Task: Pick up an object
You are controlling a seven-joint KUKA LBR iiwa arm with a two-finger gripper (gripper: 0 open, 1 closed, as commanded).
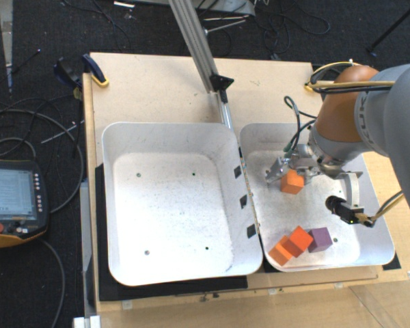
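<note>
Here, wooden bench on dark cabled floor | arm enters from 3 o'clock, bent over right bin | gripper closed around orange block | more blocks at bin's 6 o'clock.

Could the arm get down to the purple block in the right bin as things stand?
Probably yes. The purple block lies near the front of the right bin, touching an orange block on one side, with nothing above it. The gripper hovers by another orange block close by.
</note>
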